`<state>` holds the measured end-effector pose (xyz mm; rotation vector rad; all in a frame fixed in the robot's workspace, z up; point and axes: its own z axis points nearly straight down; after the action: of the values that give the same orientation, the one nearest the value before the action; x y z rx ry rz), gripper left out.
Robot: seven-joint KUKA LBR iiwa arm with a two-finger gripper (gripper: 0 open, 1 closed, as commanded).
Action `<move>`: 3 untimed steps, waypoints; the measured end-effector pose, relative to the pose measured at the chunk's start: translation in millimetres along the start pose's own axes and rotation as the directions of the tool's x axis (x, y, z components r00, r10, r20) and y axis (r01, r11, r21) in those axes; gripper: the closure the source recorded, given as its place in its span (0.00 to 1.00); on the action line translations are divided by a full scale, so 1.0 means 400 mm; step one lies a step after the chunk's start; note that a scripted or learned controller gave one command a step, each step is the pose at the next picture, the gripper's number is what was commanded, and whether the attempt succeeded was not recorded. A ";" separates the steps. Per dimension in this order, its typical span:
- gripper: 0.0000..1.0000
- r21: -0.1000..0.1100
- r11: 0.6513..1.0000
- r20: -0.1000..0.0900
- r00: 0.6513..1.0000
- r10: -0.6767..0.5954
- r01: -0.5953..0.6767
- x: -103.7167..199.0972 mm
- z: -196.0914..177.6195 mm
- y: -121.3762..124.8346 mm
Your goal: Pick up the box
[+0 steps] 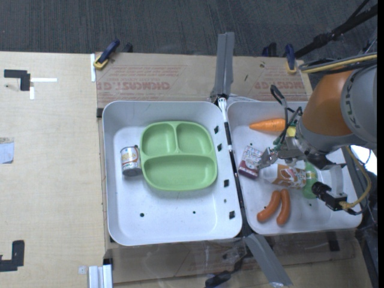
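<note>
**Camera view: two white bins, arm over the right one**

The bench [48, 161] fills the left of the frame. The left bin [120, 221] holds a green divided plate [179, 155] at center and a small can [129, 161] just beside its left edge. The grey arm [342, 110] enters from the right over the right bin [336, 218]. Its gripper [270, 156] sits at the box [251, 161], near that bin's left wall; whether the pincer is spread or pinching cannot be told. Nearby lie a bottle [294, 177], two sausages [276, 206] and a carrot [267, 125].
</note>
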<state>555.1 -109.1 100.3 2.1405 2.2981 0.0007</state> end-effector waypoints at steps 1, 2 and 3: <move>0.00 0.001 1.000 0.002 1.000 -0.005 0.005 0.143 -0.229 0.272; 0.00 0.003 0.992 0.000 0.992 -0.130 0.130 0.103 -0.226 0.078; 0.00 -0.004 0.978 0.003 0.978 -0.207 0.207 0.005 0.012 -0.007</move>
<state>552.3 -107.1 95.5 1.8865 2.5042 0.0031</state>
